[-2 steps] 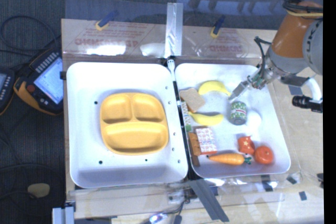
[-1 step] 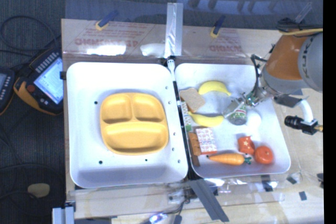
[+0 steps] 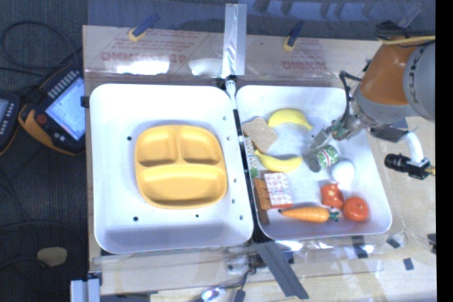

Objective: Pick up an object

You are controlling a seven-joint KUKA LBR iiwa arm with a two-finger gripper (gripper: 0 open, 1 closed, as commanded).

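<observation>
The right bin (image 3: 368, 173) holds several food items. Two yellow bananas lie in it, one (image 3: 289, 117) at the back and one (image 3: 279, 162) near the middle. A slice of bread (image 3: 260, 132) sits between them. A small green and white can (image 3: 324, 156) lies on its side, with a white egg (image 3: 342, 171) beside it. My gripper (image 3: 331, 133) hangs just above and behind the can, at the end of the grey arm with its orange band (image 3: 386, 78). Nothing is visibly held.
A carrot (image 3: 306, 213), a tomato (image 3: 356, 208), a red strawberry-like piece (image 3: 332, 194) and a red-print packet (image 3: 277, 189) lie along the right bin's front. The left bin (image 3: 106, 173) bears a yellow divided plate (image 3: 180, 165). A teach pendant (image 3: 60, 113) lies left of the bench.
</observation>
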